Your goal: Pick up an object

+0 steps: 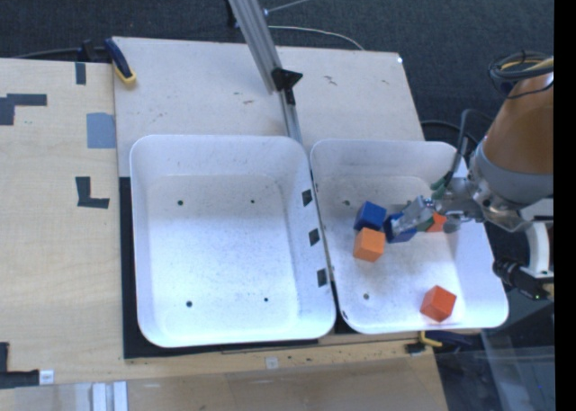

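Here, two white bins sit side by side on the surface point(54, 220). The left bin point(144, 220) shows bare floor with a few dark dots. The right bin point(472, 306) holds the blocks: a blue block point(369, 217) with an orange block point(368, 245) touching it just below, and a red-orange block point(437, 302) apart, near the front rim. The end effector point(416, 218) reaches in from the right, low, just beside the blue block; a blue and an orange patch show at it, too blurred to name. Whether it grips anything I cannot tell.
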`<state>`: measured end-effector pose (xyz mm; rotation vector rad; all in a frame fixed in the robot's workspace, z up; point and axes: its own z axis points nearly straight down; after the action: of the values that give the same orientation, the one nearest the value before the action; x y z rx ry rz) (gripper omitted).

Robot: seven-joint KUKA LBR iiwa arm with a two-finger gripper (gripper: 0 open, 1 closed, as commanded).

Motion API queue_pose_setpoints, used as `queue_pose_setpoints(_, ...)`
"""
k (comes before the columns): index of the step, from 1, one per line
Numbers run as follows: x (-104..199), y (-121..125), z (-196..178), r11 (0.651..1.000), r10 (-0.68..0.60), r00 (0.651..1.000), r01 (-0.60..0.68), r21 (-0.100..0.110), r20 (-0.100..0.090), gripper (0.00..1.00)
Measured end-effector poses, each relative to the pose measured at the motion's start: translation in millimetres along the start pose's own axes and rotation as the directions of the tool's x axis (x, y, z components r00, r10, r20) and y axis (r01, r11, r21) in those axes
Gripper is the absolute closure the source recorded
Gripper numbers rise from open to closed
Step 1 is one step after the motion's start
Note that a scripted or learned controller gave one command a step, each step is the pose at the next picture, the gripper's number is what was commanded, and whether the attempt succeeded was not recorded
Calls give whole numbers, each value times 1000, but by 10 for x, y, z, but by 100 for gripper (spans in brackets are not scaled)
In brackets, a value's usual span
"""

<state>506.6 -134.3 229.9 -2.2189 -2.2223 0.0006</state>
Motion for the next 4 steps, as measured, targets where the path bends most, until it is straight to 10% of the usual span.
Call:
queue_pose_setpoints(1,291,215,1085,1000,0,1000,0,8,-1,0)
queue_pose_setpoints(2,316,636,1404,1000,-1,1000,1,2,0,0)
queue_pose_setpoints(3,405,290,1386,1000,2,1000,-2,5,0,0)
queue_pose_setpoints(4,409,300,1293,1000,0,1000,0,4,-1,100)
